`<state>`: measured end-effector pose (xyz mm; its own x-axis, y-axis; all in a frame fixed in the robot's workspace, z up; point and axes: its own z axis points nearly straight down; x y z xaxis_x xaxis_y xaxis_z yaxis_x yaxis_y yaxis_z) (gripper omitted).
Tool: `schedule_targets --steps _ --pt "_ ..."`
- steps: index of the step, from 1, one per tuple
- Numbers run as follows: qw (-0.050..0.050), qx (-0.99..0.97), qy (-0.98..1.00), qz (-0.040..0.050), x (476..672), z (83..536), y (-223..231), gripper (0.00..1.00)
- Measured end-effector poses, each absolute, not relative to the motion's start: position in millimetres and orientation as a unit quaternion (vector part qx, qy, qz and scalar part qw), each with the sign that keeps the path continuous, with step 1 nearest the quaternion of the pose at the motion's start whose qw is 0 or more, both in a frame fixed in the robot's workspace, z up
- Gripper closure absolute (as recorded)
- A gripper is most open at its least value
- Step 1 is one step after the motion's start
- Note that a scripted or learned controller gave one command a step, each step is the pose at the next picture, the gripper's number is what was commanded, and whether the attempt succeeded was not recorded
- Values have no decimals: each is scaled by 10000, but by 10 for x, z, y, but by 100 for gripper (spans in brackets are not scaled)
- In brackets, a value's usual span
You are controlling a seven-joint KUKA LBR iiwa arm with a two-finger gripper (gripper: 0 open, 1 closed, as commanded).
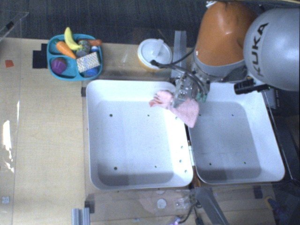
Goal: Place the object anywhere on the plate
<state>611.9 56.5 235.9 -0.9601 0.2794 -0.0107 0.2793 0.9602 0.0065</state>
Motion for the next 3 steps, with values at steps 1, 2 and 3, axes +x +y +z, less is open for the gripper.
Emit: schedule_targets --steps 1,2,3 --pt "63 16 10000 24 6035 2418 1036 100" --pt "47 -5 10000 23 5968 2328 1545 100" --pt "51 -3 10000 23 5970 2332 1543 0"
